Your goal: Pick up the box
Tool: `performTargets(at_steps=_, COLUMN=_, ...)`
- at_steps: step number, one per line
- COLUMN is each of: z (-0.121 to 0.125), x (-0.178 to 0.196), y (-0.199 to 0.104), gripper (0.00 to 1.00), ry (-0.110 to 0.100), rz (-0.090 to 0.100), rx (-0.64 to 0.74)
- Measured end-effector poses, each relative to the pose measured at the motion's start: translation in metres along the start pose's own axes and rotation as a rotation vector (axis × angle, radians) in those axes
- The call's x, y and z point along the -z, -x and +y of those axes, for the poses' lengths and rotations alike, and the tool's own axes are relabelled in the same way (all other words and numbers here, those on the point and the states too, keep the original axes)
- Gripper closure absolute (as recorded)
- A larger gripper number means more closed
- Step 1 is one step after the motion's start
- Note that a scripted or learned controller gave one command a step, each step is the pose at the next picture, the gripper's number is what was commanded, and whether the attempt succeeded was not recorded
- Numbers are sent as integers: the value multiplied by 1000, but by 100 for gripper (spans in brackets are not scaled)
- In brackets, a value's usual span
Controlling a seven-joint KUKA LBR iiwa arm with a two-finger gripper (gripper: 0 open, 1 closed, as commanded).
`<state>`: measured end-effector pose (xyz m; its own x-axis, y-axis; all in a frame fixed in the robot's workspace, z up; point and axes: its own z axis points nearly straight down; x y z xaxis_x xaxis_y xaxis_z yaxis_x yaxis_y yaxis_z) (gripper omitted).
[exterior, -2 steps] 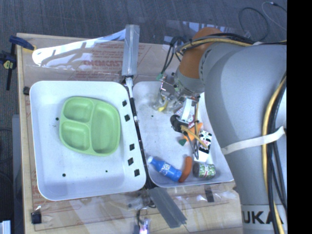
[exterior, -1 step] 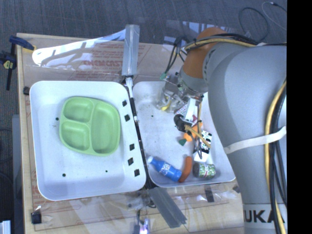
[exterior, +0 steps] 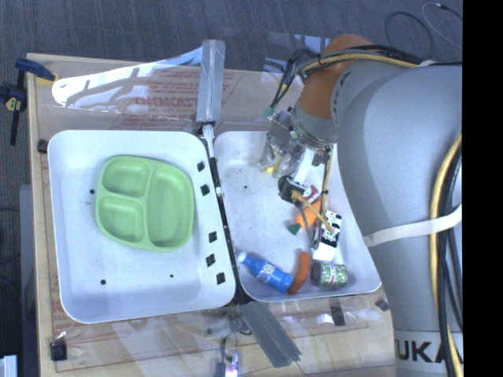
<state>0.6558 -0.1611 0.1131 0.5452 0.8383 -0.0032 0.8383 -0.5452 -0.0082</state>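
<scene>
The box is small and white with black markings. It lies near the right wall of the right bin, among other small items. My gripper hangs low over the far end of that bin, up and to the left of the box and apart from it. Something yellow shows right at the gripper's tip; whether it is held is unclear.
A blue bottle, an orange carrot-like piece and a green can lie along the right bin's near edge. Orange and green bits sit just left of the box. The left bin holds a green divided plate.
</scene>
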Motion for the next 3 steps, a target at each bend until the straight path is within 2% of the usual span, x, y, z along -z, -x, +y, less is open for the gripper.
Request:
performTargets(at_steps=1, z=20, x=67, y=31, gripper=100, ry=2, rz=0, rx=366)
performTargets(at_steps=2, z=20, x=67, y=31, gripper=0, ry=1, rz=0, rx=366)
performTargets(at_steps=3, z=12, x=18, y=39, gripper=0, ry=-1, rz=-1, rx=345)
